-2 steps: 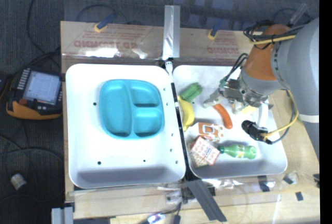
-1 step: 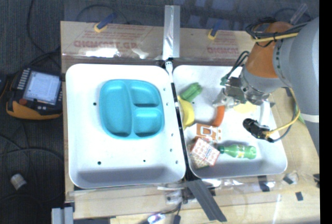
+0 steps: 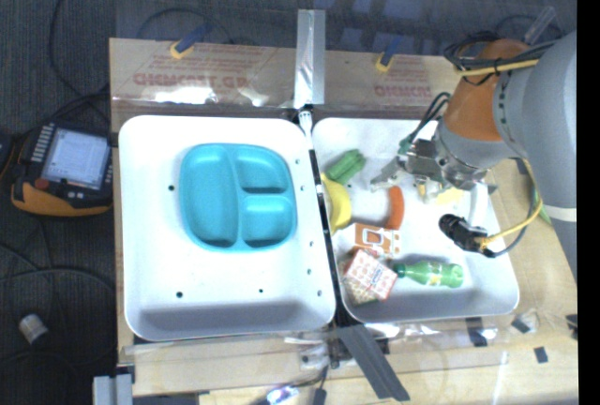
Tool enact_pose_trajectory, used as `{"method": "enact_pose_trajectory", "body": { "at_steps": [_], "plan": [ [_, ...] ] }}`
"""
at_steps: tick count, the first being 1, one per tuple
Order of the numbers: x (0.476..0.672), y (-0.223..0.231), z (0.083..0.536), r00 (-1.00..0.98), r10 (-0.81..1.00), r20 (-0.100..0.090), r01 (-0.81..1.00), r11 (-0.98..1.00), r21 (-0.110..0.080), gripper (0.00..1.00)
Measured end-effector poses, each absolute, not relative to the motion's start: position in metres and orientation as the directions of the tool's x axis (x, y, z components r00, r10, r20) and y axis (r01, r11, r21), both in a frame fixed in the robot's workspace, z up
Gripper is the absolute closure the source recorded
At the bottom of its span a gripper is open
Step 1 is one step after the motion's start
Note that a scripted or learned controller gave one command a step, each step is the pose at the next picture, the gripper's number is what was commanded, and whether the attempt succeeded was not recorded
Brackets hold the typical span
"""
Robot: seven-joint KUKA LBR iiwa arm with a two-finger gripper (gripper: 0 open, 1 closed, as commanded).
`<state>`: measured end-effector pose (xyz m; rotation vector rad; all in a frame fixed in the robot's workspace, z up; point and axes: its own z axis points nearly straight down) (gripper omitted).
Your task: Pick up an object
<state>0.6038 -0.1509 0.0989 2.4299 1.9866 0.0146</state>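
The right bin point(image 3: 497, 286) holds several small objects. A green vegetable-like piece point(image 3: 343, 165) lies at its far left, with a yellow banana point(image 3: 337, 204) just below it. A red-orange sausage-shaped piece point(image 3: 396, 206) lies in the middle. Nearer the front are an orange and white box point(image 3: 378, 240), a checkered packet point(image 3: 368, 278) and a green bottle point(image 3: 429, 275) on its side. My gripper point(image 3: 410, 167) hangs low over the bin's far middle, just above the sausage-shaped piece and right of the green piece. A yellow object point(image 3: 451, 198) peeks out beneath the wrist.
The left bin point(image 3: 150, 300) holds a blue divided tray point(image 3: 237, 192). A metal divider point(image 3: 310, 56) rises between the bins at the back. A black cable with a yellow cord point(image 3: 487, 239) loops off the wrist over the right bin. A handheld controller point(image 3: 67, 167) lies left of the bench.
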Motion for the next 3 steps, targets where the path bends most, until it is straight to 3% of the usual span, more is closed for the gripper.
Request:
{"method": "enact_pose_trajectory", "body": {
  "at_steps": [1,2,3],
  "plan": [
    [0.603,-0.15,0.107,0.199,0.98,0.008,0.98,-0.199,0.004,1.0],
    [0.617,-0.149,0.09,0.418,0.908,0.001,0.908,-0.418,0.007,1.0],
    [0.594,-0.083,0.2,0.489,0.872,-0.004,0.872,-0.489,-0.003,1.0]
  ]
}}
